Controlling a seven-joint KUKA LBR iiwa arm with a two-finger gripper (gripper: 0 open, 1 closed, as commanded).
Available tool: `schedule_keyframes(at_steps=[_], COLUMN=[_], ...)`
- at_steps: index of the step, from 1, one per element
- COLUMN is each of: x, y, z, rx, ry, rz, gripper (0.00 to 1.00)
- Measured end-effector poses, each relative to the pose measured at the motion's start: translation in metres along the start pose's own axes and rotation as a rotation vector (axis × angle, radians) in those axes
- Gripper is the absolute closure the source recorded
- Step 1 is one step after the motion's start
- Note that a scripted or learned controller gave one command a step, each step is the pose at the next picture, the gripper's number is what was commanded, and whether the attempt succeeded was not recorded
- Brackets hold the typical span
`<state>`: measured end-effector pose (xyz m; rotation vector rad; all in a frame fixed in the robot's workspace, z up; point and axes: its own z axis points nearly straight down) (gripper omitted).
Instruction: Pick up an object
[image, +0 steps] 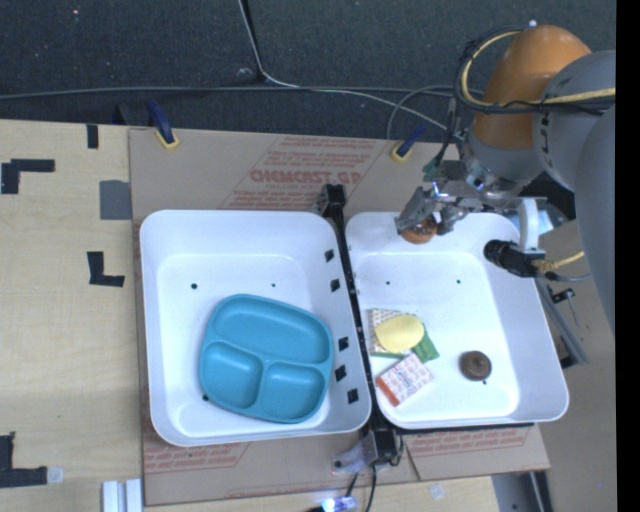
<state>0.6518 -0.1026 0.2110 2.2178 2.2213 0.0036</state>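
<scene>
The left bin holds a blue divided tray. The right bin holds a yellow object, a red-white packet and a brown disc near its front edge. The gripper, at the right bin's rear edge, grasps a small orange-brown object between its jaws.

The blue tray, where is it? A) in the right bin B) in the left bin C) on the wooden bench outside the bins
B: the blue tray lies inside the left bin, across the divider from the right bin.
</scene>
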Motion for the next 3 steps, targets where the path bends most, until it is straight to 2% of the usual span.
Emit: schedule_keyframes(at_steps=[1, 2, 3], x=[0.047, 0.092, 0.149], y=[-0.002, -0.016, -0.032], z=[-0.008, -0.014, -0.018], rx=[0.003, 0.006, 0.006], ry=[0.002, 0.002, 0.001], rz=[-0.004, -0.004, -0.004], gripper=[1.0, 1.0, 1.0])
